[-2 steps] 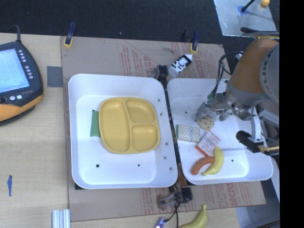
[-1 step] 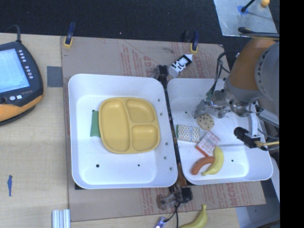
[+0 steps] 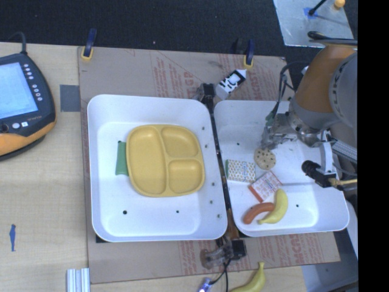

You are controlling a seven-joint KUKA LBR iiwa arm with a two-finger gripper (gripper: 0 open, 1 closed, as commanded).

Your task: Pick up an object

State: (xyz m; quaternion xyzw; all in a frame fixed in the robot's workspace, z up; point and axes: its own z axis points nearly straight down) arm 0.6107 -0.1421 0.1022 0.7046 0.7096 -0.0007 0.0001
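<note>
I saw the gripper [image 3: 271, 137] low in the right bin [image 3: 316, 221], directly above the round cookie [image 3: 264, 158], tips just off its top edge. Finger state: couldn't tell. Cookie lay flat beside the cracker packet [image 3: 241, 170].

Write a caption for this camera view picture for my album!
Robot's pincer hovers over a round speckled cookie in the right white bin, near a yellow toy banana.
</note>
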